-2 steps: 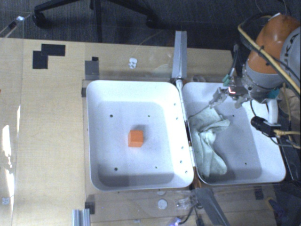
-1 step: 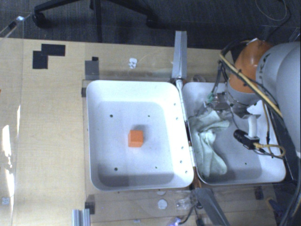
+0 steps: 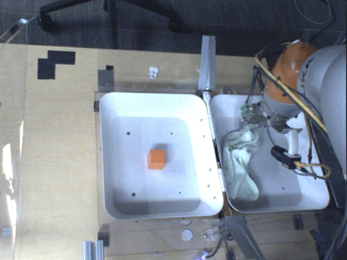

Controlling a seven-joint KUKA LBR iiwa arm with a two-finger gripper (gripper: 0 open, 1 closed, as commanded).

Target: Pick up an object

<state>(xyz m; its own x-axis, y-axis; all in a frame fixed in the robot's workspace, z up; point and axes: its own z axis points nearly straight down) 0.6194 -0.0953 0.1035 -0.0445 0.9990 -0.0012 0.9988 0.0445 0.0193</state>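
Note:
An orange cube (image 3: 156, 159) lies near the middle of the left white bin (image 3: 116, 145). A pale, crumpled cloth (image 3: 240, 167) stretches along the left side of the right white bin (image 3: 309, 194). My gripper (image 3: 248, 124) hangs over the back of the right bin, right at the cloth's upper end, which bunches up toward it. The grey arm with its orange band (image 3: 290, 64) comes in from the right and hides the bin's far right corner.
A metal divider post (image 3: 207, 64) stands behind the seam between the two bins. Black cables (image 3: 295, 164) loop off the wrist over the right bin. Black tape marks (image 3: 54, 63) sit on the wooden bench at the far left.

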